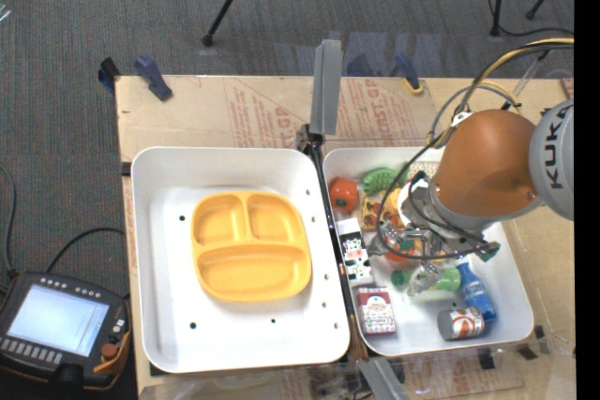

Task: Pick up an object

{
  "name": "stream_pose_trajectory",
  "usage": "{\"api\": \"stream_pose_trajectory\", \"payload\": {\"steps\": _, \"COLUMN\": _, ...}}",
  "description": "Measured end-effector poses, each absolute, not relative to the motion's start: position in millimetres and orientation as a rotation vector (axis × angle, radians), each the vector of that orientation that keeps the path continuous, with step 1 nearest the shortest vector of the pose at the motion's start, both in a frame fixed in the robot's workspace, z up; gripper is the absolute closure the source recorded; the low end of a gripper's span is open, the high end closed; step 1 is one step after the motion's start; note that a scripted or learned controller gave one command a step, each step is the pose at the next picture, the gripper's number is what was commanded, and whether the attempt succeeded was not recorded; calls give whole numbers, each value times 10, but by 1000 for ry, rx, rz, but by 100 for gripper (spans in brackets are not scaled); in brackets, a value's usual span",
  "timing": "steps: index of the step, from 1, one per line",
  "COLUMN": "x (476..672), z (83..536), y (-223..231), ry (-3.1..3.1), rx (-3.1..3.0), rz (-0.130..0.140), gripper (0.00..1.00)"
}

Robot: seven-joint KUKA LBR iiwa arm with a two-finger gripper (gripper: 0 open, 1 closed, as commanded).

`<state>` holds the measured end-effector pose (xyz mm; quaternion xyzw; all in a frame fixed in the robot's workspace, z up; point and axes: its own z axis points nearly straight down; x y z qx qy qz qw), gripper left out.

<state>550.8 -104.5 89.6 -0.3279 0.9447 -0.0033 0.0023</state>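
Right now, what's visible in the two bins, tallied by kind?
Divided yellow plate: 1
Small printed boxes: 2, second
Blue bottle: 1
Can: 1
Red tomato-like toy: 1
Green leafy toy: 1
Total: 7; more are hidden under the arm.

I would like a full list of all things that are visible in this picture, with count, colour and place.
bins: 2, white, side by side on the bench
divided plate: 1, yellow, in the left bin
tomato: 1, red, right bin, upper left
leafy toy: 1, green, beside the tomato
card box: 1, white with black marks, right bin's left edge
small box: 1, red and white, right bin, lower left
bottle: 1, blue, right bin, lower right
can: 1, red and silver, below the bottle
teach pendant: 1, grey, lower left floor
arm: 1, grey and orange, over the right bin
gripper: 1, among the toys
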Motion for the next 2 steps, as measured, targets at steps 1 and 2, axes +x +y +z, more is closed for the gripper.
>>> {"api": "stream_pose_trajectory", "payload": {"steps": 1, "x": 5657, "z": 901, "y": -993, "ry": 2994, "rx": -955, "rz": -21, "gripper": 0}}
{"api": "stream_pose_trajectory", "payload": {"steps": 2, "x": 5534, "z": 894, "y": -1016, "ry": 3015, "rx": -867, "rz": -10, "gripper": 0}}
